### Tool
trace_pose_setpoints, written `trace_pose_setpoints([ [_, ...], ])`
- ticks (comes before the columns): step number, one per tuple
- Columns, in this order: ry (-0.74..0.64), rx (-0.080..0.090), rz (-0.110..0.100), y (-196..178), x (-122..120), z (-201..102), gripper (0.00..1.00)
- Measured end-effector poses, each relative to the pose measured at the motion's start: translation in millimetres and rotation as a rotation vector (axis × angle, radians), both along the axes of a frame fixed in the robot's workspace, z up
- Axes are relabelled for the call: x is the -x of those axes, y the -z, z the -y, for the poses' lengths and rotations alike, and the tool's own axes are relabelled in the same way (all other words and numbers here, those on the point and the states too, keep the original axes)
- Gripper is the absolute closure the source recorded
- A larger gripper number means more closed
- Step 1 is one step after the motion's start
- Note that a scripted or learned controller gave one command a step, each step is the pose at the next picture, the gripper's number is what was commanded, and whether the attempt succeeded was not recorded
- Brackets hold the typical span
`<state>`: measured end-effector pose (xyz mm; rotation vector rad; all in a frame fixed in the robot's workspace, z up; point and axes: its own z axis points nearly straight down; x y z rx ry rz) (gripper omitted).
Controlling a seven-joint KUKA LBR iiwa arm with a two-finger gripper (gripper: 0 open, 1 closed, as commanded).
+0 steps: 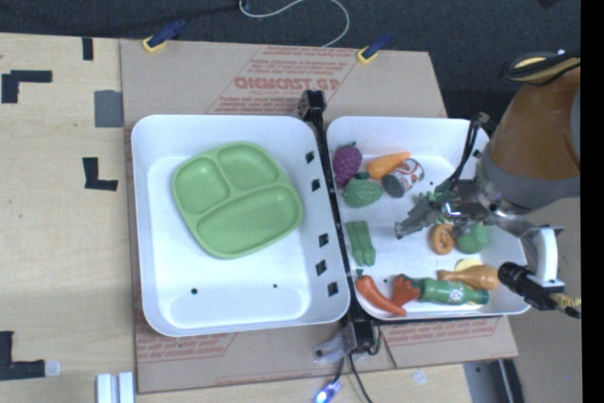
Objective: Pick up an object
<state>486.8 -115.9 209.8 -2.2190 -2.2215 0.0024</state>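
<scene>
Cardboard covers the tabletop [57,231], and two shallow white bins sit side by side on it. Left bin [156,297]: one smooth green three-compartment plate [238,198]. Right bin [514,302]: glossy toy food, one purple grape bunch [346,161], one orange carrot [387,165], one flat green block [360,241], one green bottle [453,293]. Gripper [420,222] hovers mid-bin, just beside an orange fruit [441,239]; whether it is clenched or released, I cannot tell.

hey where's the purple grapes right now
The purple grapes lie in the right bin, at its upper left corner beside the divider, just above the green leafy vegetable and left of the carrot.
</scene>
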Motion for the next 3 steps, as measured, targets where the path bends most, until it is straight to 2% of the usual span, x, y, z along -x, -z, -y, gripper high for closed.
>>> trace_pose_setpoints([
  [1,-0.002,0.0,-0.001,-9.7,0.0,-0.7,1.0],
  [2,-0.01,-0.001,0.005,-1.5,-78.5,-65.7,1.0],
  [3,-0.01,-0.003,0.008,-88.0,-52.1,-137.3,1.0],
])
